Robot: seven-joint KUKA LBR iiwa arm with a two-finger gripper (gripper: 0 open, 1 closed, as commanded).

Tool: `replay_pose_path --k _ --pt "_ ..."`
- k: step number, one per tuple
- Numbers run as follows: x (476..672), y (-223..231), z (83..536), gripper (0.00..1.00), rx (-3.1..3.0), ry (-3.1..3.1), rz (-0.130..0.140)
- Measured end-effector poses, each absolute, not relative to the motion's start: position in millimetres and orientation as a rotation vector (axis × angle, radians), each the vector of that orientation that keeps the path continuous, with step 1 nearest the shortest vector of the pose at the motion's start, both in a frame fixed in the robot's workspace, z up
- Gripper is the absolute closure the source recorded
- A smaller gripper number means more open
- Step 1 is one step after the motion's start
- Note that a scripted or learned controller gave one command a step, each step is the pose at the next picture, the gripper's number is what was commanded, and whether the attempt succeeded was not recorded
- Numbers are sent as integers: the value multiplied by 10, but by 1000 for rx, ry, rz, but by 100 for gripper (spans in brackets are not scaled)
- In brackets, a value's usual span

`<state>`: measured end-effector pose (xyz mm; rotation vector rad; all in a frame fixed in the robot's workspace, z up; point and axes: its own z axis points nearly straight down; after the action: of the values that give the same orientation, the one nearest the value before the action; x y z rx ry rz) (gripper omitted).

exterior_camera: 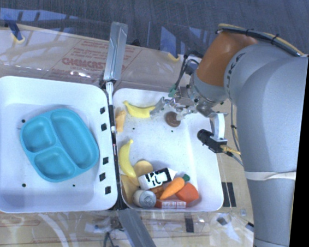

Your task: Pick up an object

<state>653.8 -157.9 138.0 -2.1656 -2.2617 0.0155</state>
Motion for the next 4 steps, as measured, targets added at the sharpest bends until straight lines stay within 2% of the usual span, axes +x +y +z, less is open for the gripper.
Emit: replay_pose_path --k 1,2,3,4 --pt "6570 -2106 908 0 -2093 -2340 3" --pt "6528 -1459 873 0 -2545 -1816 26" --pt "6553 -1316 884 0 -2699 -1591 13" --pt "5786 -1189 896 0 -2664 -1657 8"
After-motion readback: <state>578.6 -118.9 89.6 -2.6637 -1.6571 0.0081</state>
